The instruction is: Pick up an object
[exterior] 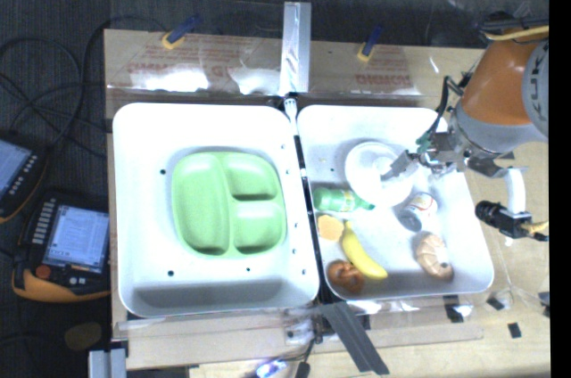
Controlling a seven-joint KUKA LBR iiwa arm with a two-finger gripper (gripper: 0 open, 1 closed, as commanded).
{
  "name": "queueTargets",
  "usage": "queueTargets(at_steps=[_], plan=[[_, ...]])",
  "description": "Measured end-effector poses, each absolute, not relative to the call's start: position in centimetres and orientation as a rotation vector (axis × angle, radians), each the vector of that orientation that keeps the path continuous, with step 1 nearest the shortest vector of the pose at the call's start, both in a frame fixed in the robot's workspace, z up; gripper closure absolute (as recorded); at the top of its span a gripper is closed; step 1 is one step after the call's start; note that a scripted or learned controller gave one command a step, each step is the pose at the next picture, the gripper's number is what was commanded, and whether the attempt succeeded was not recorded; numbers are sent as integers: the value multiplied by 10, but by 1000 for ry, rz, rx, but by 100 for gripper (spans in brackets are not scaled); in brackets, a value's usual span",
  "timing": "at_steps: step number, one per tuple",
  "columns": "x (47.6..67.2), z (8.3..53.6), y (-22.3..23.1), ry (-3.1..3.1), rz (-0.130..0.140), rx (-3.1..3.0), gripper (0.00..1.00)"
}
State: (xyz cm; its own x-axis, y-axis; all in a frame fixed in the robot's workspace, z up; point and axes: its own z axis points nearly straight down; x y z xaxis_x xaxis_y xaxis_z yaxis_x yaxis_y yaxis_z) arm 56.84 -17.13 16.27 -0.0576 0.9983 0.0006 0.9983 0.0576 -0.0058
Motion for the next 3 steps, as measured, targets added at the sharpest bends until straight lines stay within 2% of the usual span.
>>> queueTargets(at_steps=[1, 2, 3], plan=[[568, 170, -171, -2279, 9, -2150, 100], [568, 170, -171, -2279, 9, -2150, 0], [521, 95, -212, -2410, -9, -2013, 0]])
